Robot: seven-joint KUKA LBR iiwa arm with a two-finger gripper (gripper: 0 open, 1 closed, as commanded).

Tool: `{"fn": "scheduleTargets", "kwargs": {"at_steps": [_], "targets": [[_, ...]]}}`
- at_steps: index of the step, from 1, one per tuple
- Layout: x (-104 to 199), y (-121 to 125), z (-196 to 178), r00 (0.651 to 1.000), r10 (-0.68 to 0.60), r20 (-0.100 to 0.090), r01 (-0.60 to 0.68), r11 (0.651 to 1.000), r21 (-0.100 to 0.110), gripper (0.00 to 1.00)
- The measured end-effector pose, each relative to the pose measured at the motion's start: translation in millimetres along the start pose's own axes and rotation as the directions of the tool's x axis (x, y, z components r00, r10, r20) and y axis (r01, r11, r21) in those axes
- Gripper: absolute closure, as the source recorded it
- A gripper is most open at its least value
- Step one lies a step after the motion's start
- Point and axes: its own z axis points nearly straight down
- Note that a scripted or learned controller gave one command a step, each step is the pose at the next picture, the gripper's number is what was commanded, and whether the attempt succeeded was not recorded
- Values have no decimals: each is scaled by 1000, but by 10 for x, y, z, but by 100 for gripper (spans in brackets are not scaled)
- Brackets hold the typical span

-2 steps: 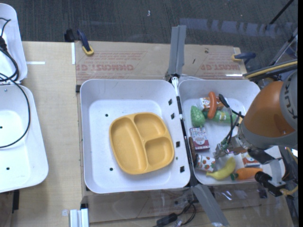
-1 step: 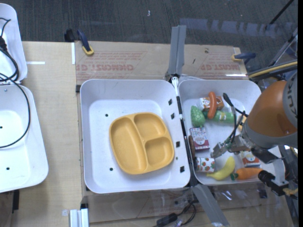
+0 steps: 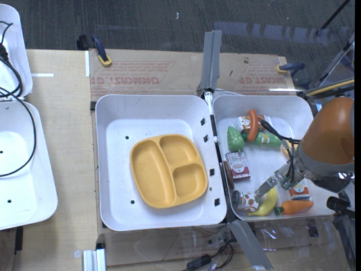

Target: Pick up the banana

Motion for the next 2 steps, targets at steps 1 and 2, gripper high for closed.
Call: {"fn": "scheduleTargets", "kwargs": {"at_steps": [1,2], "targets": [[-388,233,9,982,189,-3,-189,982,1,0],[9,37,-11,999,38,4,-38,999,-2,0]]}}
